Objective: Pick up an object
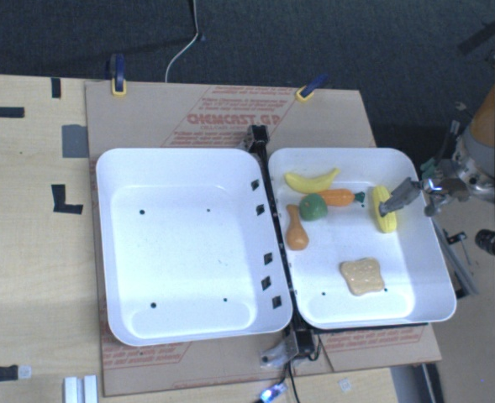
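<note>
Two shallow white bins sit side by side on the bench; the left bin (184,242) lies well apart from the arm, and the right bin (415,296) carries all the toy food. The arm (474,170) reaches in from the right over that bin's far right rim, and its gripper (396,200) ends right at the corn cob (385,208), so the cob is the likely target.

The cob lies in the right bin's upper right part, close to the right wall. Its long axis runs roughly up and down the view, nearly square to the gripper's reach, with the lower end tilted slightly right. The dark finger overlaps the cob's upper half; whether the fingers are apart or closed on it cannot be told from this slanted view.

To the cob's left lie a carrot (338,197) lying crosswise, a banana (311,180), a green ball (313,207) and a drumstick (296,229); a bread slice (363,276) sits nearer the front.
</note>
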Motion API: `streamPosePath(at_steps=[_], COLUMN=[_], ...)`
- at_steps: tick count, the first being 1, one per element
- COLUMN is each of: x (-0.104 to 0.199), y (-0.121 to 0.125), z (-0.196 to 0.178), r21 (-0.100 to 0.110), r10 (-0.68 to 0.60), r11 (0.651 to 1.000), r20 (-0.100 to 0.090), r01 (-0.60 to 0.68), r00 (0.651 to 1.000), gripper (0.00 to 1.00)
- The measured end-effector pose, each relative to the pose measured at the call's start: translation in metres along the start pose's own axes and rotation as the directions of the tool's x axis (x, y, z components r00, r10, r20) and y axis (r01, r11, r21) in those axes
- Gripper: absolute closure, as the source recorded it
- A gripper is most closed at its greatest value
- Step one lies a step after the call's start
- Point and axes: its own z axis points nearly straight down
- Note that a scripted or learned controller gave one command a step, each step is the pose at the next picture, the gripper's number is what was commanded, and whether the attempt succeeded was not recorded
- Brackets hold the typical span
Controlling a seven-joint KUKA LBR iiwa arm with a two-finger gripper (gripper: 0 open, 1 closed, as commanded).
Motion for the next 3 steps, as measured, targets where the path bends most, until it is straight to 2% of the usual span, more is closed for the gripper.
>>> streamPosePath(at_steps=[1,2,3], x=[-0.013,-0.012,0.052], y=[0.043,0.042,0.04], z=[-0.233,-0.232,-0.304], r21=[-0.019,-0.002,-0.009], r10=[-0.002,-0.001,-0.006], r11=[1.0,1.0,1.0], r20=[0.008,0.004,0.001], r01=[0.002,0.001,0.006], r00=[1.0,1.0,1.0], gripper=[0.0,1.0,1.0])
